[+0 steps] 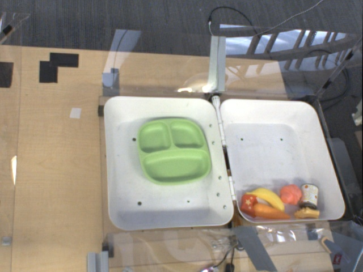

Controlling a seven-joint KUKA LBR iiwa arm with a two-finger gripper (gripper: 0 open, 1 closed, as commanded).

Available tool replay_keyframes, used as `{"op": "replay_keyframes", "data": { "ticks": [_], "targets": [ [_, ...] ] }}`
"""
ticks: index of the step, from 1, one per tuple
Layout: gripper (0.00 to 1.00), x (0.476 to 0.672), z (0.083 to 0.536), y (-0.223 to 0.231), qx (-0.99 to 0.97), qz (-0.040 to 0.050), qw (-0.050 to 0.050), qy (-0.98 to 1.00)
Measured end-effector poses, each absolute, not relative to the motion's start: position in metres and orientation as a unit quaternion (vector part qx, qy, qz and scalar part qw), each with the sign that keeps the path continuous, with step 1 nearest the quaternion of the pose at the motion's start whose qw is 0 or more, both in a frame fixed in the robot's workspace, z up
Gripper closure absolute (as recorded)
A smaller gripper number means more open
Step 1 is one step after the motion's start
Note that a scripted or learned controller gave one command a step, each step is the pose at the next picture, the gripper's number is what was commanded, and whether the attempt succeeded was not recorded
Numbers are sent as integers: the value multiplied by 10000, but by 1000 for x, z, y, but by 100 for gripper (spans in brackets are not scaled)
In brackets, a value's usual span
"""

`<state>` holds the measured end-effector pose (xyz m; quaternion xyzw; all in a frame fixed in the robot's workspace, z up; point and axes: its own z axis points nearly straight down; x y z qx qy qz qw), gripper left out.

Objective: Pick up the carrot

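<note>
The long orange plastic carrot (270, 211) lies wedged against a yellow banana (268, 198) and red pepper (248, 202); a grasp could snag those neighbours instead.

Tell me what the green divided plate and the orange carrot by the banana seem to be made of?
The green divided plate looks like moulded plastic: uniform colour, soft matte sheen, rounded compartment ridges. The orange carrot seems to be toy plastic too, smooth and evenly coloured, though it is too small to be sure.
</note>
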<state>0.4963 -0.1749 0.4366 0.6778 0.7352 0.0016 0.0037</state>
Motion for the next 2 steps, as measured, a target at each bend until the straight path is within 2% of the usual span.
{"op": "replay_keyframes", "data": {
  "ticks": [1, 2],
  "targets": [
    [100, 541, 333, -86, 6925, 10, 13, 7214],
    [100, 512, 183, -33, 7061, 5, 2, 7081]
  ]
}}
